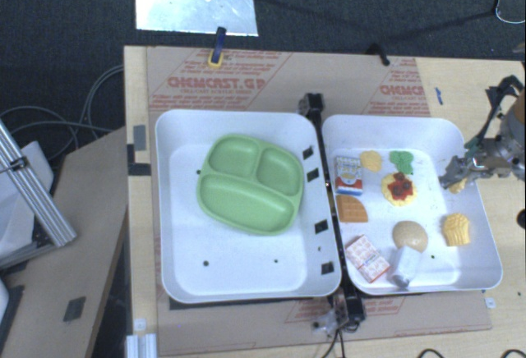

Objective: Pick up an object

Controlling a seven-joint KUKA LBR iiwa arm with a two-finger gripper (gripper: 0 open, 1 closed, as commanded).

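Gripper hovered empty, jaws apart, over right bin edge; approach step, needed descent onto toy fries.

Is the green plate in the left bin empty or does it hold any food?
Empty. The green plate shows three bare compartments; the toy food lies in the right bin.

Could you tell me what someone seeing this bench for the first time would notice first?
The pale green divided plate stands out most, lying alone in the left bin. Next comes the cluster of small toy foods in the right bin: a fries carton, a yellow dish with red sauce, a green leafy piece and a bread roll. The end effector hovers at that bin's right rim.
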